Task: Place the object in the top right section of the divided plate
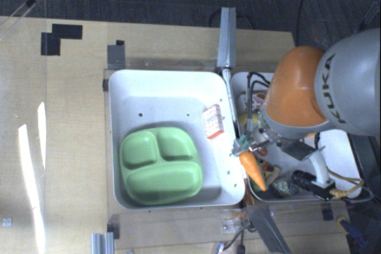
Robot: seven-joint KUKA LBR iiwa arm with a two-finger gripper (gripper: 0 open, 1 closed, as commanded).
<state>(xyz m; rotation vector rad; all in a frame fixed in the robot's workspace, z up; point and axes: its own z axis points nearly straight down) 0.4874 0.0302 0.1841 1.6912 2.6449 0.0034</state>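
Gripper (245, 149) at the divider between bins, fingers apparently closed on the top of the carrot (252, 169), which hangs over the right bin (342, 146); green plate (161, 165) in left bin (161, 92).

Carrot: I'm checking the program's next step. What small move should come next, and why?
Probably carry the carrot left toward the green plate. It hangs at the gripper above the wall between the bins, and the plate's top right section lies to its left in the left bin.
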